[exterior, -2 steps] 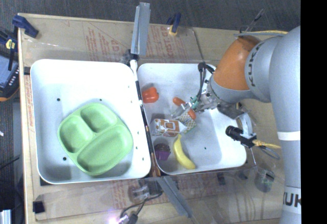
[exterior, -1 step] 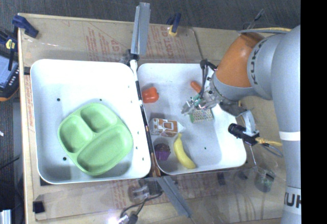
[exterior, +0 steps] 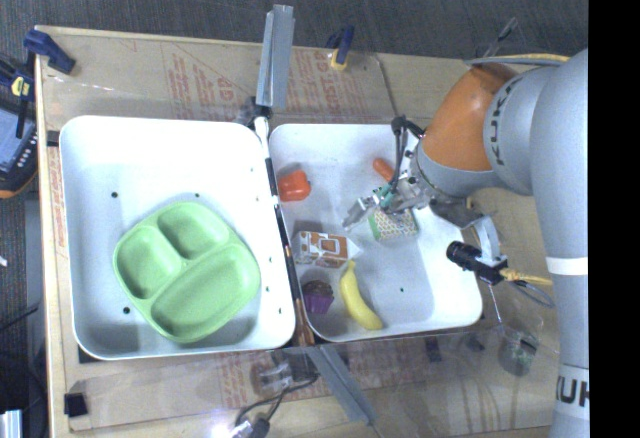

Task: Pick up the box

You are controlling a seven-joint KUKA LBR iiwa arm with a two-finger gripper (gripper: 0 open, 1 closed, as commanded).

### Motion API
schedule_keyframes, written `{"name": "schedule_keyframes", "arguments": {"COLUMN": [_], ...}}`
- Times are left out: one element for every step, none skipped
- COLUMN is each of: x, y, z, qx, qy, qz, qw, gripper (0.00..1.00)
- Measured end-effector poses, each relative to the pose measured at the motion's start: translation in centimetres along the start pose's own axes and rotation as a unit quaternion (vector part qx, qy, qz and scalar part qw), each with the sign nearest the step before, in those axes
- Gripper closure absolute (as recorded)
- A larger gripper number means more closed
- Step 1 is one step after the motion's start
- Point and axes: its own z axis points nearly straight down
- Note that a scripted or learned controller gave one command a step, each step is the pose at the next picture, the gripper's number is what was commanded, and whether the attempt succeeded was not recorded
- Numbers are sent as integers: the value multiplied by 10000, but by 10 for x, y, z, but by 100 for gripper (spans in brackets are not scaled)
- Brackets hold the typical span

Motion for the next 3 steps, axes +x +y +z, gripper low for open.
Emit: {"name": "schedule_keyframes", "arguments": {"x": [0,0,-2], "y": [0,0,5], "z": [0,0,-17], "qx": [0,0,8], "qy": [0,0,4], "qz": [0,0,125], "qw": [10000,10000,9999], "gripper": [0,0,0]}}
